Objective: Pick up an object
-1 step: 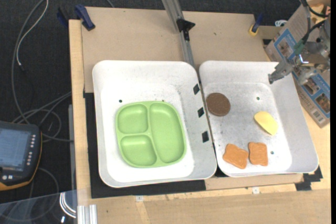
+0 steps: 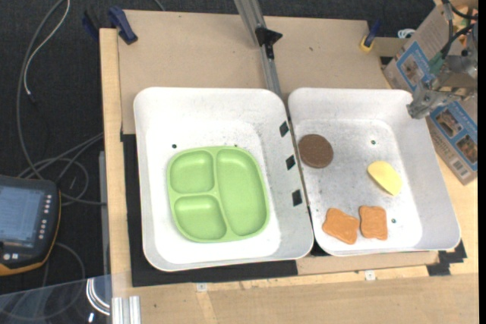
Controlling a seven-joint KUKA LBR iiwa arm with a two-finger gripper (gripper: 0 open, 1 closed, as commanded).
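- The two shallow white plastic bins sit side by side on the pale wooden bench [image 2: 190, 49], their inner edges touching along a row of black clips.
- The left bin [image 2: 152, 117] holds a light green three-compartment plastic tray [image 2: 219, 193], lying flat toward the bin's front edge.
- The right bin [image 2: 425, 155] carries four small things: a round brown disc like a cookie [image 2: 315, 150] near the inner edge, a pale yellow wedge-shaped piece [image 2: 386, 177] toward the outer edge, and two orange toast-like squares [image 2: 341, 225] [image 2: 373, 222] side by side near the front edge.
- The grey gripper [image 2: 420, 104] hangs over the back outer corner of the right bin, well apart from all four things.
- It looks small and blurred, so I cannot tell how wide it stands; nothing visible is in it.
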